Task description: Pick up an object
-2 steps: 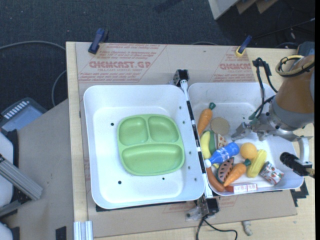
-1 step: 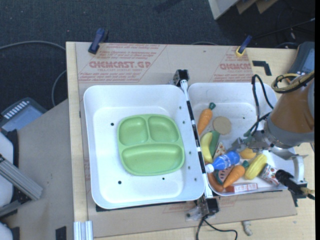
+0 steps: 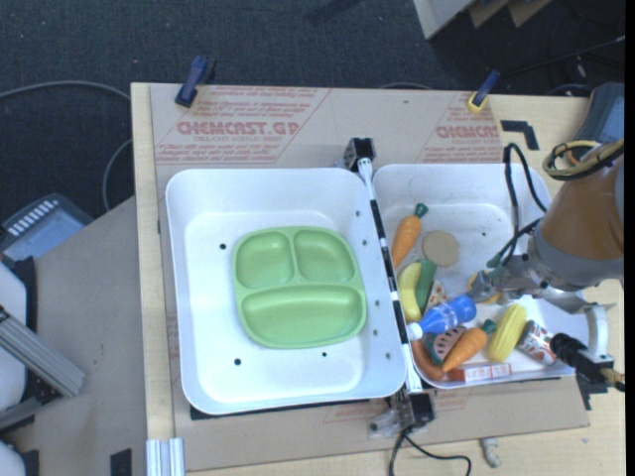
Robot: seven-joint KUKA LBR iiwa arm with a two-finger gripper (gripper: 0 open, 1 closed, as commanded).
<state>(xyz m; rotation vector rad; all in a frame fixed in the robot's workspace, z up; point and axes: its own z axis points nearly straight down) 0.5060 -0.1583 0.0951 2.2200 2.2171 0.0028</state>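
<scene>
Gripper [image 3: 488, 284], its grasp state impossible to tell from above, hangs low in the right bin [image 3: 466, 178] over the toy heap, with the yellow corn cob [image 3: 507, 330] just toward the near wall, long axis running near-to-far, slightly slanted.

Divided plate [image 3: 298, 288] in left bin [image 3: 198, 266]; toy foods heaped in right bin [image 3: 466, 181].

Grey arm [image 3: 585, 256] with an orange band (black cables looped alongside).
</scene>
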